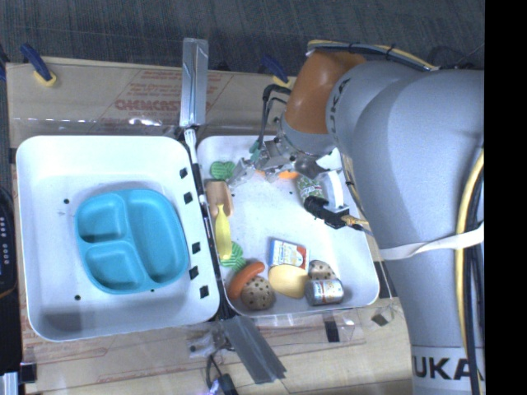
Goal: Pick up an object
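Observation:
My gripper [249,164] hangs low over the far end of the right bin [362,257], below the orange-banded wrist. A green toy [220,169] lies just left of its tip, and a small orange piece [287,174] sits to its right. A dark green bottle-like object [310,188] lies under the wrist. I see nothing held between the gripper's tips.
Along the right bin's left wall lie a wooden-handled piece [217,196], a yellow banana [223,234] and a green item [235,256]. At its near end sit an orange vegetable [244,275], a brown speckled ball [258,294], a lemon [286,281], a small box [287,253] and a can [327,291]. The left bin [41,220] holds a blue divided plate [132,239].

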Action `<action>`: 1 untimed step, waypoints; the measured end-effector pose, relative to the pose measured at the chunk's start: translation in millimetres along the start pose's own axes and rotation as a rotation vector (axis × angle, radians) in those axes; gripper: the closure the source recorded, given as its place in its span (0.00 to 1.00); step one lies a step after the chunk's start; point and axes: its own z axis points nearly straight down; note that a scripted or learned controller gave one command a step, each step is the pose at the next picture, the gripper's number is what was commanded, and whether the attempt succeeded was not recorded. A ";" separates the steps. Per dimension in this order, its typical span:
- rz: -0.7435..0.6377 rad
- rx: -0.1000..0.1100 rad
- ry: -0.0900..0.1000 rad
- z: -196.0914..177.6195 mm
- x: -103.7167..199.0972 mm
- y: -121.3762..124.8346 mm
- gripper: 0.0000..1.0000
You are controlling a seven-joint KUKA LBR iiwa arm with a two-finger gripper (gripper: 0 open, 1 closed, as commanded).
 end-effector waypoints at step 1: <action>0.315 -0.013 -0.001 -108.2 -86.3 -14.3 0.00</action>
